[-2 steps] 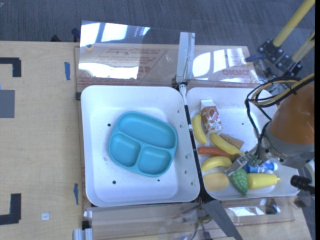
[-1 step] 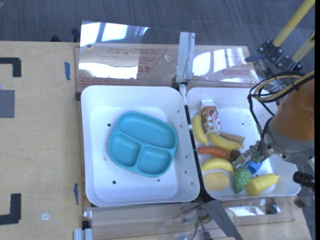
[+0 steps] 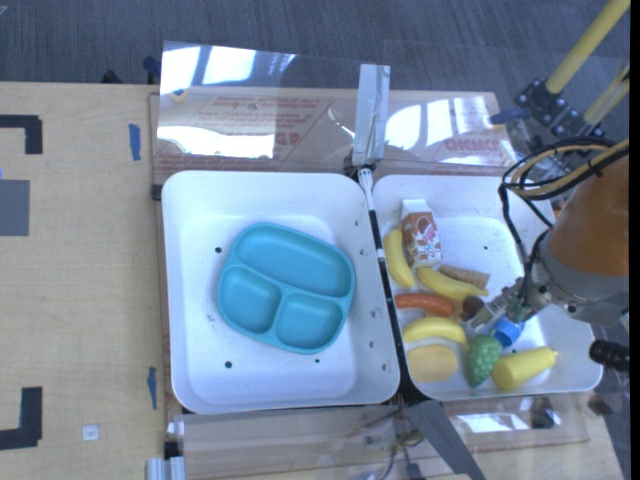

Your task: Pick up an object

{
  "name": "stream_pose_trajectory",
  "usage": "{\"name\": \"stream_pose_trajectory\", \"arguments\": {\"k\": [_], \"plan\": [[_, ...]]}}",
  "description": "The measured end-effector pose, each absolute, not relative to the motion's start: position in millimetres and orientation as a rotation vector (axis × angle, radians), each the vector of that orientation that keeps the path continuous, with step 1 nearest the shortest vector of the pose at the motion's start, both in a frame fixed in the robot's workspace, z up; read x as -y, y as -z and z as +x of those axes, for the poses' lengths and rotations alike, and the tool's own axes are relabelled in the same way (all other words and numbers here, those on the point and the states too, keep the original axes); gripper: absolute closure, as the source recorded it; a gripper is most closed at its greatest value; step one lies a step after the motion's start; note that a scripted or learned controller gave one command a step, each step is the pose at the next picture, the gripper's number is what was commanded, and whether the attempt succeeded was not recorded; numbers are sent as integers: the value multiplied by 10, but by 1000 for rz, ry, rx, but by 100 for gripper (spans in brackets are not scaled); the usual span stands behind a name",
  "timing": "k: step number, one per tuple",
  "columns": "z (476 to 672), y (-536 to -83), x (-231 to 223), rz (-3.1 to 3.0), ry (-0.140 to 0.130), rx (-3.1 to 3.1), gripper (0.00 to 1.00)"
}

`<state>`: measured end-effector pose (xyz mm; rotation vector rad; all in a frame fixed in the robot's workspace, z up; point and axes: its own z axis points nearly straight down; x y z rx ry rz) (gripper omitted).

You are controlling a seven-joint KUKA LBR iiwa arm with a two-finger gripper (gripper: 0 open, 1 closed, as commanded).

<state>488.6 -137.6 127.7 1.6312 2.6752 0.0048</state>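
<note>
Claw [image 3: 497, 315] low in right bin [image 3: 570, 373], beside blue block [image 3: 509, 332], above green toy [image 3: 483, 358]. Finger state: cannot tell. Nothing visibly lifted; pick judged pending.

A blue three-compartment plate [image 3: 286, 287] lies in the left white bin [image 3: 190, 228] on the wooden bench [image 3: 75, 268].

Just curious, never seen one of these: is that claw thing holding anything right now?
Pincer: low in the right bin among the toy food; open or closed cannot be told.
</note>
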Motion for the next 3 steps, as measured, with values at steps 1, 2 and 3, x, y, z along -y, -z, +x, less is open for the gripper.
{"name": "stream_pose_trajectory", "arguments": {"k": [1, 2, 3], "plan": [[5161, -1909, 876, 1831, -5, -2548, 100], [5890, -2495, 618, 2060, -5, -2366, 100], [6402, -2198, 41, 2243, 1, -2198, 100]]}}
